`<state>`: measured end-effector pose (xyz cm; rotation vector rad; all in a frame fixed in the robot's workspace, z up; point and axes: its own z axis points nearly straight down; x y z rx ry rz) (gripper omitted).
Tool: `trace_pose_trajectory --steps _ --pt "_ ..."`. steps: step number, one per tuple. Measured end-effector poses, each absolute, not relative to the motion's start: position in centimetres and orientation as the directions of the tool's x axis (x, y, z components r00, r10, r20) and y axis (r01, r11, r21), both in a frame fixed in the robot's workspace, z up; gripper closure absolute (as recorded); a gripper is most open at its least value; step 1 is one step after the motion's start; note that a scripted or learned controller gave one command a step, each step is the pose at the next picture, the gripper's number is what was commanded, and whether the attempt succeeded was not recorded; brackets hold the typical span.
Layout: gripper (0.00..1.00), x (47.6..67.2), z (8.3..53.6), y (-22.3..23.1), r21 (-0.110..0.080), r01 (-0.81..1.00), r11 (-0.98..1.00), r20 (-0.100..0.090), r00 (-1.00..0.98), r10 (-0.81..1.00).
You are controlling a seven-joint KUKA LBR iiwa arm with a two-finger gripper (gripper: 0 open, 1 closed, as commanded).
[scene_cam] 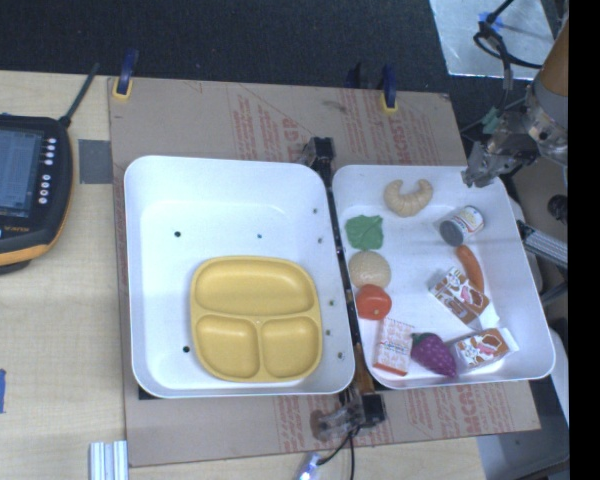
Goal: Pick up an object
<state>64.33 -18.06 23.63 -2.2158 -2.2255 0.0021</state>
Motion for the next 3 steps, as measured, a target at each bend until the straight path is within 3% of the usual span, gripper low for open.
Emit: trace_pose_trajectory --steps 1,2,3 --pt "1.00 57.4 15.5 -21.2 -0.005 1.000 0.004 0.000 -0.004 1.000" --pt "1.00 63.8 14.6 -18.1 -0.002 1.000 0.005 0.000 -0.005 1.000" --pt "1.00 65.0 17.7 -17.4 -0.001 1.000 0.004 0.000 -0.004 1.000"
